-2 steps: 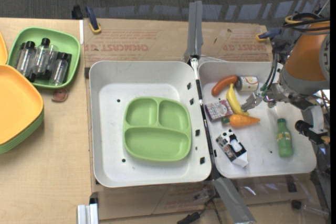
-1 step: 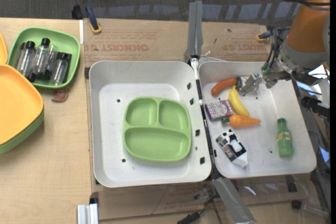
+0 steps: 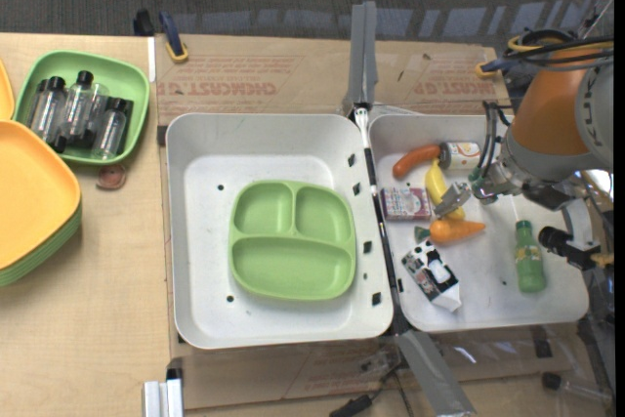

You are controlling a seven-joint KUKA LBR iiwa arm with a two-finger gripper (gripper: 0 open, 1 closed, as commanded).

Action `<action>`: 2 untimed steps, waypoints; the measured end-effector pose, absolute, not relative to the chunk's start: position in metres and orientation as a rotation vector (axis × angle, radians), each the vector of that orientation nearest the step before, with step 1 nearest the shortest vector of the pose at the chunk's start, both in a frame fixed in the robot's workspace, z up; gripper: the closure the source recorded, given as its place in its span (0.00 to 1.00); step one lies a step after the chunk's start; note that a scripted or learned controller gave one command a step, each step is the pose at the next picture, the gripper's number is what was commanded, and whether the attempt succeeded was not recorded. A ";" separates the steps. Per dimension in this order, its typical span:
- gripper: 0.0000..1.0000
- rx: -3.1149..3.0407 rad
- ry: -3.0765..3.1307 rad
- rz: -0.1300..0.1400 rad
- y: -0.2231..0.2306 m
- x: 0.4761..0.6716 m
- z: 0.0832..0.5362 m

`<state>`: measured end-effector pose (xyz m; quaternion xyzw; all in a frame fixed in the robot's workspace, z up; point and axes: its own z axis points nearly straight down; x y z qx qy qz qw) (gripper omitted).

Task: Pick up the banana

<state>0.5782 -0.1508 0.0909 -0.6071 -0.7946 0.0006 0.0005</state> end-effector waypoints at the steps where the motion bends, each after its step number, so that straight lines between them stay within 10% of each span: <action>1: 1.00 -1.911 -2.492 0.002 -0.152 0.578 0.100; 2: 1.00 -2.156 -2.285 0.003 -0.107 0.606 0.183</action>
